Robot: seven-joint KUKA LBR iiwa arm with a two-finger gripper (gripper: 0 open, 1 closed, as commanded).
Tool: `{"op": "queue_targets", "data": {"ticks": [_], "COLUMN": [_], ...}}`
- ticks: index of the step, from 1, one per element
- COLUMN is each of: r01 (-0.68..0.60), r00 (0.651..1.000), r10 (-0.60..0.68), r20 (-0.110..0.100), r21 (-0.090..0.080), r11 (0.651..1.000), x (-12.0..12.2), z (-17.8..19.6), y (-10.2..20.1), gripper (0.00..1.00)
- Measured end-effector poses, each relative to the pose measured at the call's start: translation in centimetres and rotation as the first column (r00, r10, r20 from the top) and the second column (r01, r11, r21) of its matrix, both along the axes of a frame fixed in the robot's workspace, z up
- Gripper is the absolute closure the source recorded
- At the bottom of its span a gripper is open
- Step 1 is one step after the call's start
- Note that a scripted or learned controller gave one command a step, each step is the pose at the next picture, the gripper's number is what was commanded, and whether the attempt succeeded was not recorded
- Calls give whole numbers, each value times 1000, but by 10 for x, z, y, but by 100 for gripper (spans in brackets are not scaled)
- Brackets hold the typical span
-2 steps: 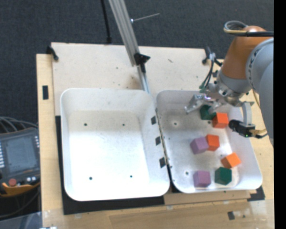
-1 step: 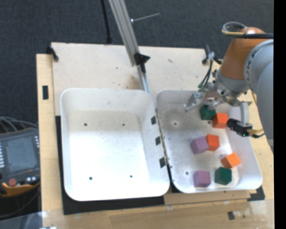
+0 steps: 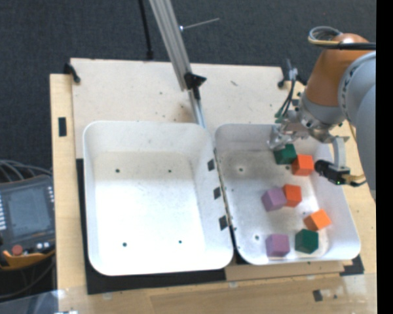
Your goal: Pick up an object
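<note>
Two white bins side by side on the desk (image 3: 118,90). Left bin (image 3: 150,195) has its whole floor open. Right bin (image 3: 249,175) has free floor along its left half; blocks crowd the right half. Arm (image 3: 334,77) comes in from the right, wrist low over the right bin's upper right corner, gripper (image 3: 280,139) pointing down just above a green block (image 3: 286,154). Fingers too small and blurred, cannot tell their state. Orange block (image 3: 303,165) touches the green one. Below: purple block (image 3: 273,199) against another orange block (image 3: 293,194), a third orange block (image 3: 318,220), a second purple block (image 3: 277,244), a dark green block (image 3: 306,241) near the bottom rim. Arm cut off at the right.
</note>
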State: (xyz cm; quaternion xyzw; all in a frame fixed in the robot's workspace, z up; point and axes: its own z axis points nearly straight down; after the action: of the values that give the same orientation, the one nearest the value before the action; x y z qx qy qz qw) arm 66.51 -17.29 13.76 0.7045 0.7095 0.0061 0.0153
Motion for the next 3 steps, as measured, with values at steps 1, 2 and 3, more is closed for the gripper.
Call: {"op": "queue_targets", "data": {"ticks": [1, 2, 3], "r01": [7, 6, 2], "r00": [1000, 1000, 1000], "r10": [-7, -5, -1], "r20": [-25, -26, -30], "r21": [11, 11, 13], "r11": [1000, 1000, 1000], "x": [-7, -6, -12], "z": [48, 74, 77], "y": [-3, -5, 37], "gripper": [100, 100, 100]}}
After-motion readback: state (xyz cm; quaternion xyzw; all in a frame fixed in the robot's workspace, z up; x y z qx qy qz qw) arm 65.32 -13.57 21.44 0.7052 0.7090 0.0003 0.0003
